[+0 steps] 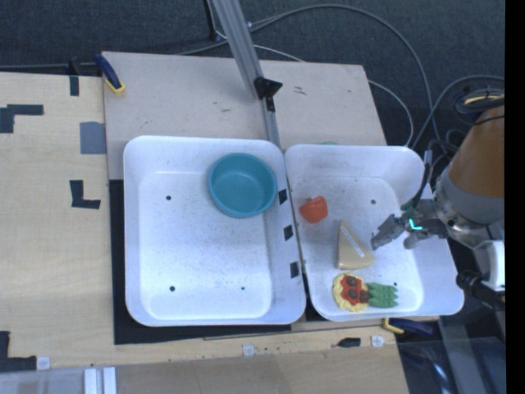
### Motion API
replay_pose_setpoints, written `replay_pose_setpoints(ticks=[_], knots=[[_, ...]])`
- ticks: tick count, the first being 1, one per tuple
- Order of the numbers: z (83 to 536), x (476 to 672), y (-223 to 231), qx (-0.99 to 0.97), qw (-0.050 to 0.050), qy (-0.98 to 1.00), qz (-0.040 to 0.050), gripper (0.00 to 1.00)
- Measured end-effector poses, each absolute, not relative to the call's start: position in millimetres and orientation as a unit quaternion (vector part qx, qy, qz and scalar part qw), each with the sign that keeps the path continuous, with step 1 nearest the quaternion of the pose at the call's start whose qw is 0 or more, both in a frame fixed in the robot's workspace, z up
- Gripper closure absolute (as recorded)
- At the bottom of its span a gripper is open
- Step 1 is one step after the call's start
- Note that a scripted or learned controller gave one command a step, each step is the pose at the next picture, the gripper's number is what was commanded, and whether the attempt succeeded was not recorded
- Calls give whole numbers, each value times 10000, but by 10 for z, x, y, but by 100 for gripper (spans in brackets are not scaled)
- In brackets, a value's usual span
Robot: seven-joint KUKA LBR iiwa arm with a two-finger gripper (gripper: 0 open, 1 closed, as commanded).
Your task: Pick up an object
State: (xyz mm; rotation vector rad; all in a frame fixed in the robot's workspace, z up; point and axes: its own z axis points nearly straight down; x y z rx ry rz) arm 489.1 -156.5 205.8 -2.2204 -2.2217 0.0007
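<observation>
The right bin (394,164) holds three small things. A red-orange piece (313,210) lies near its left wall. A pale tan wedge (353,248) sits in the middle. A round yellow and red toy with green leaves (362,292) rests at the front. My gripper (389,234) hangs low over the right side of this bin, just right of the wedge, its dark fingers pointing left toward it. No object sits between them. A blue bowl (242,185) stands at the back of the left bin (164,245).
A slanted metal rod (244,48) comes down from the top to the seam between the bins. Cables (394,72) loop over the dark floor at the upper right. A yellow clip (112,75) lies at the board's back left corner.
</observation>
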Motion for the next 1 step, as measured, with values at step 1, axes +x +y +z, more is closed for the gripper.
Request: replay_pose_setpoints(ticks=[1], knots=[[2058,4891,-1565,-7069,3,-7073,2,0]])
